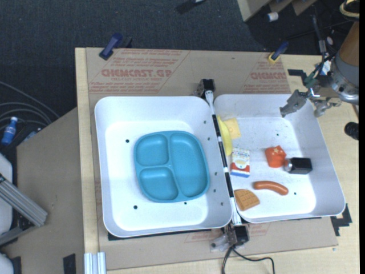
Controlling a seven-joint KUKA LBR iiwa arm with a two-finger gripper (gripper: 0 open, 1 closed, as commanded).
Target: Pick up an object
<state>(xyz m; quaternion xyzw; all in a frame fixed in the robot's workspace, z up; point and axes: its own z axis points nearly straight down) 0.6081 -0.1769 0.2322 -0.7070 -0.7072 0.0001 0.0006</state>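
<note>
Hovering over right bin's point(319, 131) far rim, gripper point(303, 103) spread apart, clutching nothing; bare floor beneath; orange block point(275, 156), sausage point(271, 186) lying below.

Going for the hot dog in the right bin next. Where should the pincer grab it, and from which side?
Probably mid-length on the hot dog, coming straight down with fingers across its narrow width. It lies flat and long, apart from the cracker and the black block, so both long sides are free.
</note>
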